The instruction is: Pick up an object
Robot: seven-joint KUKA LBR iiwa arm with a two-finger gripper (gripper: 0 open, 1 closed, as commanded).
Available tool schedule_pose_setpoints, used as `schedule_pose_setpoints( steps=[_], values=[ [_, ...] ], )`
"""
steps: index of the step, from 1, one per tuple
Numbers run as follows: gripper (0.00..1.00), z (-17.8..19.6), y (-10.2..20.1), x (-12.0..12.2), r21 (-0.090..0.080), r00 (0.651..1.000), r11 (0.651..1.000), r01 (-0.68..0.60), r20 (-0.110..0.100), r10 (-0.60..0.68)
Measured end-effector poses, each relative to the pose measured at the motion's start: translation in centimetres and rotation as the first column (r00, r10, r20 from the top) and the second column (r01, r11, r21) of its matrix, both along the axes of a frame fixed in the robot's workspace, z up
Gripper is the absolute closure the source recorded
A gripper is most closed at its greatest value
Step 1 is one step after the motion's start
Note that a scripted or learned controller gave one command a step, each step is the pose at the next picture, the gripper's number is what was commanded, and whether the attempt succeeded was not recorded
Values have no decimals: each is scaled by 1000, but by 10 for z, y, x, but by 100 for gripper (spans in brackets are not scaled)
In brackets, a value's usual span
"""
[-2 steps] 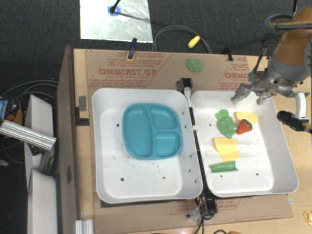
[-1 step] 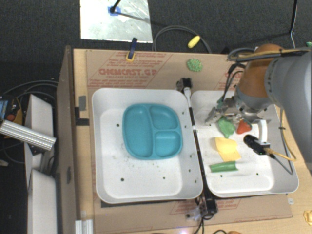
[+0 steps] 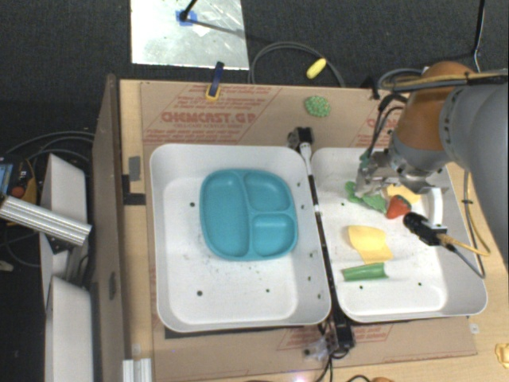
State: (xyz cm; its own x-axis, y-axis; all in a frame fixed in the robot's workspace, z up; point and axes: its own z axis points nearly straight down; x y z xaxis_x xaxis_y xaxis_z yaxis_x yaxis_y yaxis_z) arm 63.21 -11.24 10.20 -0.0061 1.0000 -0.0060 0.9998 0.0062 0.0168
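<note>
You are hovering over the right bin's toys.
Nearest, a green pod (image 3: 364, 271) and yellow wedge (image 3: 370, 243) are lying light, rigid, easiest pinched across their narrow sides; farther, the end effector (image 3: 372, 183) is sitting over green pieces, grip state unclear.

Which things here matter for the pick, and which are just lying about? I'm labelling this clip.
For the job:
gripper, low in the right bin
green piece beside it
red piece
yellow piece
green stick

Lying about:
blue plate in the left bin
green ball on the cardboard
yellow plug
</note>
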Motion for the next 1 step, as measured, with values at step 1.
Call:
schedule_pose_setpoints(
  steps=[1],
  values=[
    [0,-2,0,-1,1,1000,1000,0,-3,0]
  ],
)
